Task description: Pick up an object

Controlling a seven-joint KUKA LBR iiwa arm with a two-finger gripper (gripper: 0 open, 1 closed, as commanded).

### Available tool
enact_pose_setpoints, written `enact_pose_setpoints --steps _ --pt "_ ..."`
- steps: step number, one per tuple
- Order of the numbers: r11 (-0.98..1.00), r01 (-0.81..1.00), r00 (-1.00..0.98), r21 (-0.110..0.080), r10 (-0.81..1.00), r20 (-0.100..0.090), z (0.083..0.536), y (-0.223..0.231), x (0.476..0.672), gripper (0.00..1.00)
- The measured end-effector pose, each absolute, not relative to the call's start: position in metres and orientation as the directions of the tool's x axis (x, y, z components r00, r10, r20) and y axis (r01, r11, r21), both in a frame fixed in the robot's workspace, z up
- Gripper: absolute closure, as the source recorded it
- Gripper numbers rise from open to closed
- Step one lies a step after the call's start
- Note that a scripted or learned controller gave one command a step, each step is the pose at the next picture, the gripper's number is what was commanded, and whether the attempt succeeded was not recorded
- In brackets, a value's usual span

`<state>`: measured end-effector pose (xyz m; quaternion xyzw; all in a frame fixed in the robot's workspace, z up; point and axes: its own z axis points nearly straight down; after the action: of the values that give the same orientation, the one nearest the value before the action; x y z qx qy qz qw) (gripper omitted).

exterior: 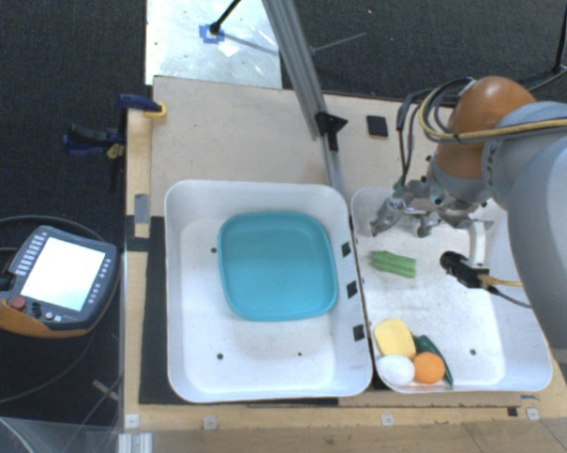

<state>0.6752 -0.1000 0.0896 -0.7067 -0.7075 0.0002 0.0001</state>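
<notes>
Green vegetable (pixel 393 263), long and ribbed, lies flat in the right-hand bin (pixel 489 347), near the bin's left wall and toward its far end. We see bare white floor on all sides of it, so its edges stand free of the walls and of every other thing. The hand (pixel 408 217) hangs just beyond it, toward the far rim of the same bin, and nothing sits in its grasp; we cannot tell whether it is released or clenched. The grey arm (pixel 539 185) comes in from the right and covers that side of the bin.

At the near left corner of this bin a cluster crowds together: a yellow piece (pixel 395 337), a white egg (pixel 396 369) touching it below, an orange ball (pixel 429 367) beside the egg, and a dark green piece (pixel 439 353) tucked against the ball. The egg and ball lie close to the near rim. We see a broad bare stretch of floor between this cluster and the green vegetable.

The left-hand bin (pixel 189 343) holds a teal square tray (pixel 278 266), set toward the middle with white floor around it. Both bins rest side by side on the desk (pixel 231 134), their inner rims touching.
</notes>
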Motion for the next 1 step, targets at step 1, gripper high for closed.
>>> enact_pose_setpoints --steps 1 --pt "0.001 1.000 -0.001 0.003 1.000 -0.001 0.1018 -0.1000 0.6762 1.00"
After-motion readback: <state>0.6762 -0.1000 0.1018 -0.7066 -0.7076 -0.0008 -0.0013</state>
